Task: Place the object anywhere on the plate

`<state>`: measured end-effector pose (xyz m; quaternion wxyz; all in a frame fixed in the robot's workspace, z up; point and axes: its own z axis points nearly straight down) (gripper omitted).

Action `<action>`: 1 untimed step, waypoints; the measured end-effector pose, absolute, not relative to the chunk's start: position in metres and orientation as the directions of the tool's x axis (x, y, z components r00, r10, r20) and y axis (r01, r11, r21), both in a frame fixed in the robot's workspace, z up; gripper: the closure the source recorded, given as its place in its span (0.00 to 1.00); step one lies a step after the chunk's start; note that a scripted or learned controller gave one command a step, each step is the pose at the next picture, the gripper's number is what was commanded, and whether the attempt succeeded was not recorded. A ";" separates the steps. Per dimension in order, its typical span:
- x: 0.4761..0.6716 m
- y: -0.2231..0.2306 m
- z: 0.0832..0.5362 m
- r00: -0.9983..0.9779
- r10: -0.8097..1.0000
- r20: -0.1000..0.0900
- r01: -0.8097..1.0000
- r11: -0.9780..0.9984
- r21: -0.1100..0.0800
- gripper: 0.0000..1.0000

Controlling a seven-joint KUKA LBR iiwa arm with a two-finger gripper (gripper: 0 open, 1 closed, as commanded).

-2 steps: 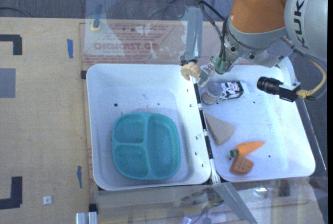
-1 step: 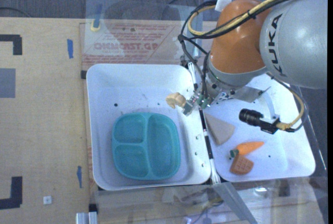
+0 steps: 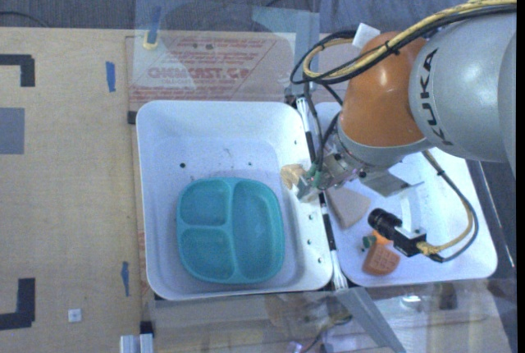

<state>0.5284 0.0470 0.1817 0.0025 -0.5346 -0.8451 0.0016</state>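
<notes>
Two shallow white bins are seen side by side on a pale wooden worktop (image 3: 66, 179). In the left bin (image 3: 213, 130) a teal plate (image 3: 231, 230) with three compartments is laid flat in the near half, close to the bin's front wall.

The grey arm (image 3: 467, 89), with its orange band (image 3: 381, 97), is stretched in from the right and is hung over the wall shared by the two bins. The hand (image 3: 310, 177) is placed right at that wall, at the right edge of the left bin, just beside the plate's upper right corner but not over it. A small cream-coloured object (image 3: 292, 175) with a touch of green beside it is seen at the fingertips; whether it is actually gripped between them cannot be told, because the wrist hides most of the hand.

In the right bin (image 3: 480, 257), partly covered by the arm, a tan wedge-shaped piece (image 3: 349, 208) is found just right of the shared wall, and an orange waffle-patterned toy (image 3: 381, 259) with a green tip is found near the front. A black cable fitting (image 3: 392, 230) is hung just above that toy.

Behind the bins, a clear sheet with red print (image 3: 209, 68) is laid on the worktop.
</notes>
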 end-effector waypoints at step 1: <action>0.483 0.001 0.182 -0.217 0.976 0.002 0.976 0.217 -0.006 1.00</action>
